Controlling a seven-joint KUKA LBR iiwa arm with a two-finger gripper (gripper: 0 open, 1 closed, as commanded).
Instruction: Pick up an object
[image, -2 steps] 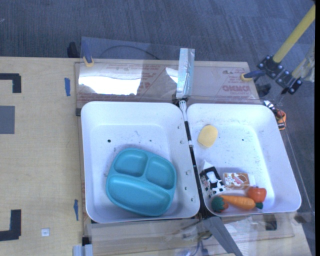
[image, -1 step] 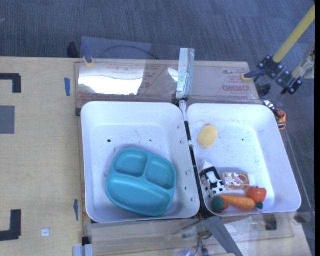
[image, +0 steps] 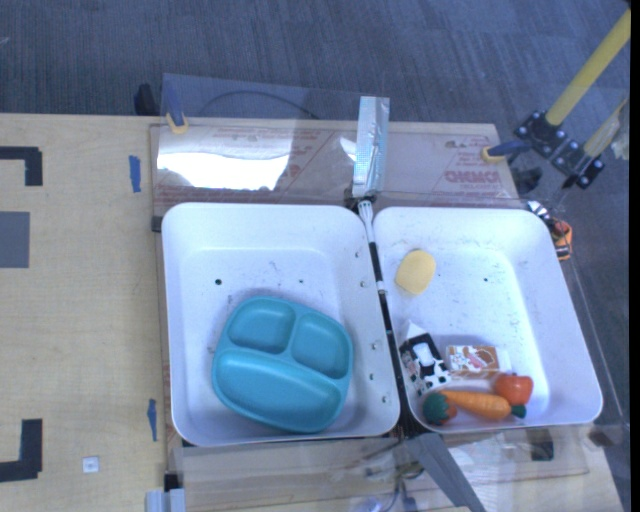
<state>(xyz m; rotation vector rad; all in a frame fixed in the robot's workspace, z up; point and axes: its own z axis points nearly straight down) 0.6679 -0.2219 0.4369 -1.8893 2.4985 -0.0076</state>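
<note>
The right bin (image: 520, 290) holds several small toys. A yellow lemon-shaped piece (image: 415, 271) lies alone near the bin's left wall. Along the front edge sit a black-and-white cow figure (image: 424, 362), a small orange-and-white packet (image: 472, 358), an orange carrot (image: 480, 404) with a green tip and a red tomato (image: 513, 387). The carrot touches the tomato and lies just under the packet. In the left bin (image: 200, 250) rests a teal divided plate (image: 283, 363), towards the front.
A clear plastic sheet with a taped metal strip (image: 371, 145) stands behind the bins. A yellow pole with a black clamp (image: 560, 140) is at the upper right. The wooden bench (image: 70, 300) stretches to the left.
</note>
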